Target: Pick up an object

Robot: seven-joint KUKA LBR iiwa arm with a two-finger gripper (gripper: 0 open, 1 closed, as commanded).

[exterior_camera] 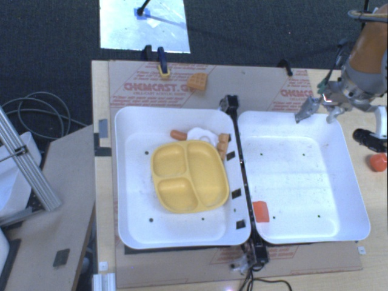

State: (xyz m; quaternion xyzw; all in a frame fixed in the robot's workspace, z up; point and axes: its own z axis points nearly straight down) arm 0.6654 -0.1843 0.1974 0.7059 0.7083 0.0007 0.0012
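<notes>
My two-finger gripper [320, 110]: spread open, holding nothing | small orange plastic block [260, 211]: well below my jaws; probably light, rigid; grasp its flat sides.

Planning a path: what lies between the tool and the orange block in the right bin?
In the camera view, only bare white bin floor lies between the tool and the orange block.

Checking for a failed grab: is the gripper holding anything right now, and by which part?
Nothing is held. The gripper is open above the right bin's far edge.
</notes>
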